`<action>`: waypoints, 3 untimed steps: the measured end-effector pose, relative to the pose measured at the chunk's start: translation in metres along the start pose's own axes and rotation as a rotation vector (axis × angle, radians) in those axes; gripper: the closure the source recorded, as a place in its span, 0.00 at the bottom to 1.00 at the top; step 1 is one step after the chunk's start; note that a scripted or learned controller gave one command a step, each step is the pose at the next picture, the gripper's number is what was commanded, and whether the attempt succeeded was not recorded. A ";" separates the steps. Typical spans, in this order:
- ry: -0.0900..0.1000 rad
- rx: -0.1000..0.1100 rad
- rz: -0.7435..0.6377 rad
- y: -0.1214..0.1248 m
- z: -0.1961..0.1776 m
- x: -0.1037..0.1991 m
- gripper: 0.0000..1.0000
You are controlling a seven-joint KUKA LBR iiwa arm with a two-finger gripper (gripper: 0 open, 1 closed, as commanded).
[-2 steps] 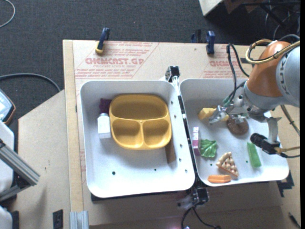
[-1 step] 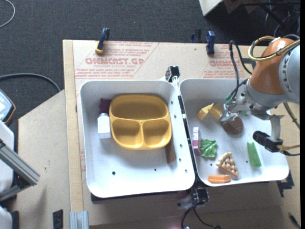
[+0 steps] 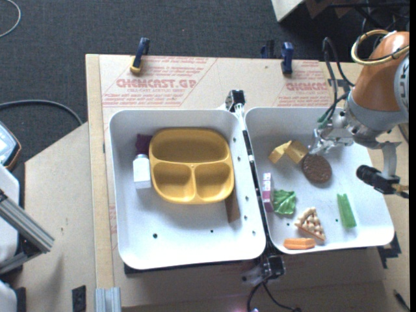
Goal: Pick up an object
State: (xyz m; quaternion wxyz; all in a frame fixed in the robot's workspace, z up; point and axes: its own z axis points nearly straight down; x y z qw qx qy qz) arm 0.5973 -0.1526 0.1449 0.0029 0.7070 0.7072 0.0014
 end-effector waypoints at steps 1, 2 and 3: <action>-0.001 -0.001 0.001 -0.005 -0.053 -0.008 1.00; 0.000 0.000 0.000 -0.004 -0.082 -0.009 1.00; 0.002 0.001 -0.007 0.022 -0.087 0.049 1.00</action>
